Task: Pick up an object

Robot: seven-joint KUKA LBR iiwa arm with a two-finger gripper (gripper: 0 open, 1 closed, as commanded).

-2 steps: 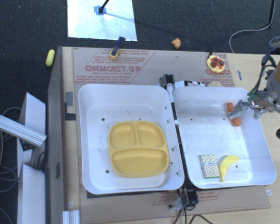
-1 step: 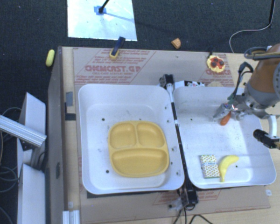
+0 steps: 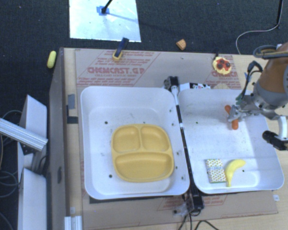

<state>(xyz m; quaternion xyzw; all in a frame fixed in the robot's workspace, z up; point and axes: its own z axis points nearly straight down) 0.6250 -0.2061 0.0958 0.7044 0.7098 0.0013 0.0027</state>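
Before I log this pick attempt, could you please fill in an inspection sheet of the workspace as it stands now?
Surface: bench covered with printed cardboard, bearing left bin and right bin side by side.
Job's things: yellow divided plate in the left bin; banana, patterned sponge and small orange piece in the right bin.
Clutter: pizza toy and yellow-handled tool on the cardboard.
Grippers: gripper low over the right bin, at the orange piece; grasp not discernible.
Cables: white cable on the floor.
Surroundings: dark carpet, yellow object, brown block, shiny sheet.
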